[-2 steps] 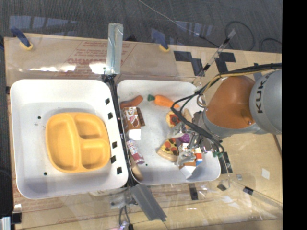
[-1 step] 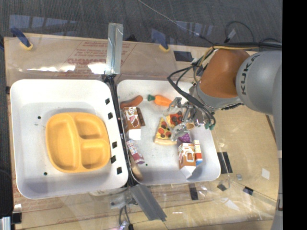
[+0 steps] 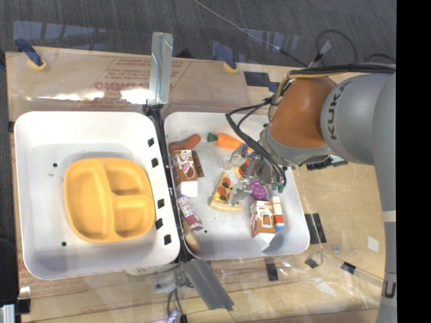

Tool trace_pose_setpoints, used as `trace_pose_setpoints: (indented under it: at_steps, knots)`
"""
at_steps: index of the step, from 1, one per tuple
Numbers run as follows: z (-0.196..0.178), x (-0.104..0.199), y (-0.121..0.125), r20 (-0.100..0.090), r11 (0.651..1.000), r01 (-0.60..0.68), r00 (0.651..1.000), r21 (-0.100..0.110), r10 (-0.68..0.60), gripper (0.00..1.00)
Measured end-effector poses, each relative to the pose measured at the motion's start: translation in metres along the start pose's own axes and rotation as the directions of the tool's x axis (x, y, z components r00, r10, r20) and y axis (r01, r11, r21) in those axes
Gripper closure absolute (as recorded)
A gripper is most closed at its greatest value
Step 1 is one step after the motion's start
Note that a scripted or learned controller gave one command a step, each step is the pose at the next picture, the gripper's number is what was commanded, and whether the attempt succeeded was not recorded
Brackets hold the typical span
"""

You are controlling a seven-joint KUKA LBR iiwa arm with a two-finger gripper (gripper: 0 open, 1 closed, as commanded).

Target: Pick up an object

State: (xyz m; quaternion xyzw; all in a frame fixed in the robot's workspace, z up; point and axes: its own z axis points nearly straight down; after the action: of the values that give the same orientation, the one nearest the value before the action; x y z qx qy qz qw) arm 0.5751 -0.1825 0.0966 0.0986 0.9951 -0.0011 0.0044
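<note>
Toy foods lie scattered in the right bin [image 3: 296,231], and the hand [image 3: 250,173] hangs low over the middle of them; whether it is spread or pressed together cannot be told from this angle. Just beneath it sits a purple bunch of grapes [image 3: 258,190], touching a pizza slice [image 3: 226,192] to its left and a small milk carton [image 3: 265,219] on its near side. Farther from the camera lie a carrot [image 3: 229,140] and a brown sausage [image 3: 185,142]. Along the left wall of that bin sit a brown snack packet [image 3: 186,165], a white cube [image 3: 189,188] and a dark wrapped bar [image 3: 189,214]. Cables [image 3: 244,116] loop from the wrist over the carrot. The left bin [image 3: 34,133] holds a yellow divided plate [image 3: 109,198]. Both bins rest on the tabletop [image 3: 337,180].
</note>
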Motion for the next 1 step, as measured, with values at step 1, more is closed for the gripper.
trace_pose_setpoints:
  at_steps: [1]
  knots:
    - [0.0021,-0.0626,0.0068,-0.008,0.984,0.178,0.984,-0.002,-0.178,0.0]
